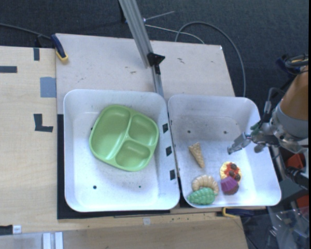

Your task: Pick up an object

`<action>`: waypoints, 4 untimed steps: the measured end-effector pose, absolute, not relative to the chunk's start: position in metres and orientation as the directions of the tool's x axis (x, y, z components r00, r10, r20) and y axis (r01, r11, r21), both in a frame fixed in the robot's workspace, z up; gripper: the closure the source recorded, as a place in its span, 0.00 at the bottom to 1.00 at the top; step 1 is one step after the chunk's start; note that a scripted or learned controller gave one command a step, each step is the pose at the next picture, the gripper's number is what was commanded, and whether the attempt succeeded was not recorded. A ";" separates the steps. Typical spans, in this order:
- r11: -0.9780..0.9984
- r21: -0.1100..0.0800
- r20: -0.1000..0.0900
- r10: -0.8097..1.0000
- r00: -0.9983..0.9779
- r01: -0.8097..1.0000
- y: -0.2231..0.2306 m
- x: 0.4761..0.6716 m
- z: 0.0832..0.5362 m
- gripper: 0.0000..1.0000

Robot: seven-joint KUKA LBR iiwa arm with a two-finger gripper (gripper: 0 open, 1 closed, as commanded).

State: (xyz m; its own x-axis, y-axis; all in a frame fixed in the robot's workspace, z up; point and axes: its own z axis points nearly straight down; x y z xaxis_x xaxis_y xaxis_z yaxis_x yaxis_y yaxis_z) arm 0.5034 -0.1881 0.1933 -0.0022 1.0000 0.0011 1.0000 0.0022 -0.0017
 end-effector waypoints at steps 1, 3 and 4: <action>0.002 -0.002 0.001 1.000 -0.002 1.000 -0.188 0.503 0.193 0.00; 0.002 -0.006 0.001 1.000 -0.002 1.000 -0.181 0.501 0.095 0.00; 0.003 -0.004 0.002 1.000 -0.003 1.000 -0.180 0.502 0.107 1.00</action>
